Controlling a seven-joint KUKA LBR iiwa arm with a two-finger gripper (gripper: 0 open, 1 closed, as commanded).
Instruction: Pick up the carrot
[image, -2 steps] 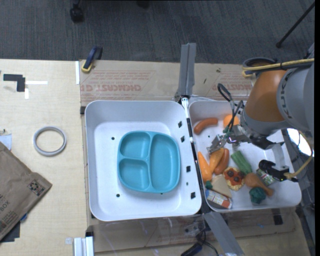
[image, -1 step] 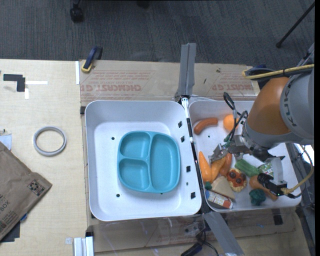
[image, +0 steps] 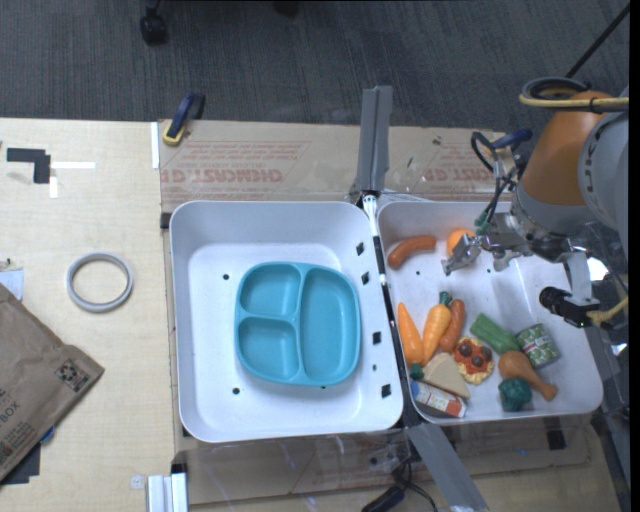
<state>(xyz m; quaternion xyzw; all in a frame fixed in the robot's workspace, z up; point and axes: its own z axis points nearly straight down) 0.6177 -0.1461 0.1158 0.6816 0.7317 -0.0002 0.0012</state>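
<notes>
Over the right bin (image: 590, 395), end effector (image: 478, 250) hangs near the back wall, finger state can't tell. Carrot (image: 435, 330) lies mid-bin among toy food, between an orange piece (image: 408, 335) and a sausage (image: 455, 325), apart from the end effector. Left bin (image: 200, 300) holds a blue divided plate (image: 298, 323).

Bright, even overhead light, soft shadows, sharp focus, mild glare.
</notes>
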